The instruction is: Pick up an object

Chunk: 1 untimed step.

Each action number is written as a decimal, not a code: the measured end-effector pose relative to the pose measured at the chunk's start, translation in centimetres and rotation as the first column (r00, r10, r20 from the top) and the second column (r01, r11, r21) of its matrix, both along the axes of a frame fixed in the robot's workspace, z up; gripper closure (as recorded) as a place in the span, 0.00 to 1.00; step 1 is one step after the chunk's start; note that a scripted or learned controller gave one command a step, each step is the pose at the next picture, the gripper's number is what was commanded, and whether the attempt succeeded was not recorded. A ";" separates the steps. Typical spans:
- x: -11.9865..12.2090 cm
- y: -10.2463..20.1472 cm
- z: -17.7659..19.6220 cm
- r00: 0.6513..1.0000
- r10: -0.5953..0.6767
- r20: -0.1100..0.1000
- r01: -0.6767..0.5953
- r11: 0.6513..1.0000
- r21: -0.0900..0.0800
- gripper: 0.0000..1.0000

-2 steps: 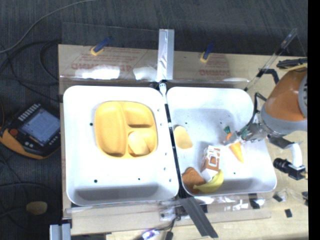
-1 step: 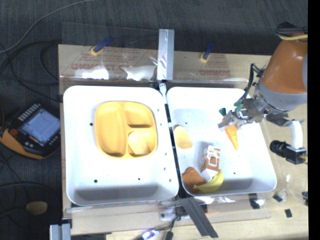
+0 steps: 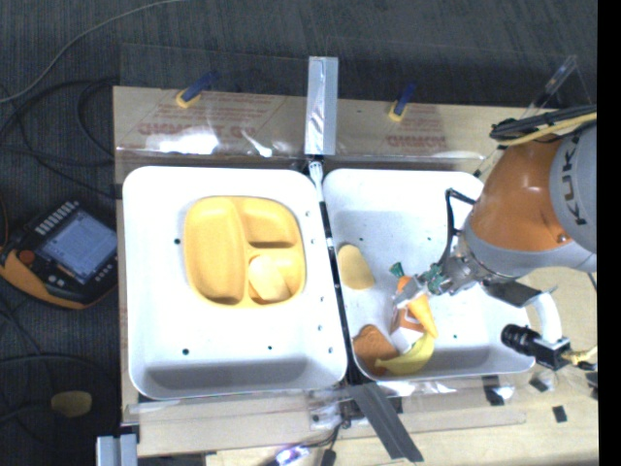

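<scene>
My gripper (image 3: 430,282) is low in the right bin (image 3: 388,202), just right of a small orange piece with a green top (image 3: 400,280). Under it lies an orange and white wedge (image 3: 415,315). A yellow banana (image 3: 411,356) and a brown lump (image 3: 372,340) rest against the bin's near wall. A pale yellow oval (image 3: 354,265) lies at the bin's left side. I see nothing held in the gripper.
The left bin (image 3: 155,348) holds a yellow divided tray (image 3: 243,249). The orange-banded arm (image 3: 519,207) covers the right bin's right side. A handheld controller (image 3: 60,252) lies on the floor to the left of the bench.
</scene>
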<state>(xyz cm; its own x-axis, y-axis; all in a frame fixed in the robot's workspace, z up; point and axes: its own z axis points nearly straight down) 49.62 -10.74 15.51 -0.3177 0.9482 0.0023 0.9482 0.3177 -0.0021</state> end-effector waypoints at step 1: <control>4.4 2.9 7.1 0.992 -0.123 0.001 0.123 0.992 -0.003 1.00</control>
